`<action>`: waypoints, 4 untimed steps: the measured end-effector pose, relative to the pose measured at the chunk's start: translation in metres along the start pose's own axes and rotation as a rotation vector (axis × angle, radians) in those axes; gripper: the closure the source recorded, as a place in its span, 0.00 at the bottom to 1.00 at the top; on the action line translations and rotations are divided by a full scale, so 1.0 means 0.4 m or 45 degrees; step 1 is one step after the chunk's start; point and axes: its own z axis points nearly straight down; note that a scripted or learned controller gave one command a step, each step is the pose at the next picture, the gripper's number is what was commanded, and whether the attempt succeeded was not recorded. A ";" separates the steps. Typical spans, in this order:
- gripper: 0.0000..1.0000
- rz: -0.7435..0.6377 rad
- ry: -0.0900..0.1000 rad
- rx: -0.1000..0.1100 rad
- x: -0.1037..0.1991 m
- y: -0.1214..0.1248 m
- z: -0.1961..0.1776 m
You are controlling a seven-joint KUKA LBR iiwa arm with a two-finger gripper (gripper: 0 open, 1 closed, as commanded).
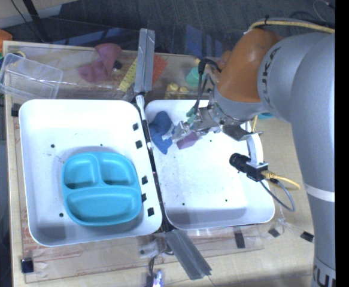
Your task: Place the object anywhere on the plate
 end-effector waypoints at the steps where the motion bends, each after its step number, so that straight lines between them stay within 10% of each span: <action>1: 1.00 -0.200 0.001 0.003 0.161 -0.118 0.027; 2: 1.00 -0.261 0.000 0.003 0.310 -0.211 0.027; 3: 1.00 -0.368 -0.001 0.001 0.408 -0.105 0.027; 4: 0.00 -0.367 -0.001 0.000 0.407 -0.105 0.026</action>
